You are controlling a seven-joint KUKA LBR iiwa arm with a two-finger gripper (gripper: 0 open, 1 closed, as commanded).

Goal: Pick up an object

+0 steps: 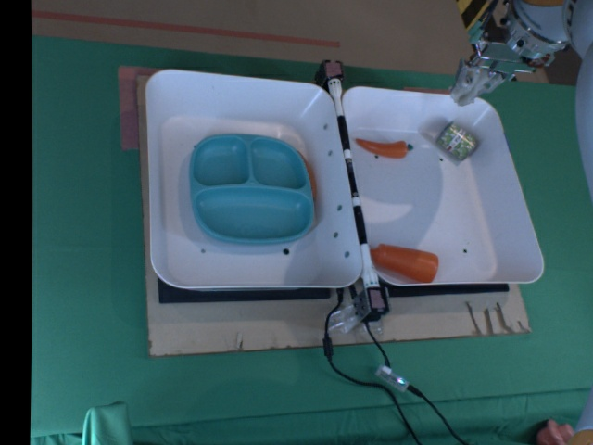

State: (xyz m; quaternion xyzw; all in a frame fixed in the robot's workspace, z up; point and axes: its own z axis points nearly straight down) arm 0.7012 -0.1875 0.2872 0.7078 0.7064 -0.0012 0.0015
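Note:
The right bin (505,211) holds three objects. A small orange carrot-shaped piece (382,146) lies near its back left. A short patterned green-and-white can (456,140) lies on its side near the back right. A larger orange piece (405,262) rests at the front left, against the divider. My gripper (474,86) hangs above the bin's back right corner, a little behind and above the can, and nothing shows between its fingers (462,91).
The left bin (167,239) carries a teal three-compartment plate (250,189). A rail with small fixtures (349,170) divides the bins. Cables (371,364) trail off the cardboard base at the front. Green cloth surrounds the bench.

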